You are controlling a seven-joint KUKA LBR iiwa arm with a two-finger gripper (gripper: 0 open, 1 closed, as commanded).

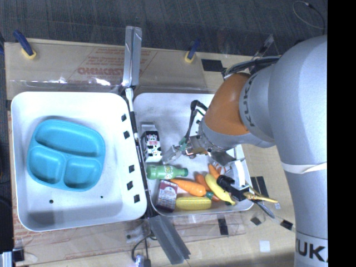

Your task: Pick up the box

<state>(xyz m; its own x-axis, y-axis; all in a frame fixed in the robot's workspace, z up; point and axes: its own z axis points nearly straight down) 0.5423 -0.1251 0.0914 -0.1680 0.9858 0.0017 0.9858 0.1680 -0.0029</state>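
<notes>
Box [151,144] against the right bin's [167,102] left wall is unreached, so we judge our gripper [183,149], grip unreadable, must shift toward it.

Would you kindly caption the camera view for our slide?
Arm's pincer hovers in right bin near box; blue tray in left bin.

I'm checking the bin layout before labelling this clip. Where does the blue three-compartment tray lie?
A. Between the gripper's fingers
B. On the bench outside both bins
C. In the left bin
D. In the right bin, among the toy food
C: the blue tray lies flat on the floor of the left bin, while the toy food, such as the carrot and banana, sits in the right bin under the arm.
</notes>
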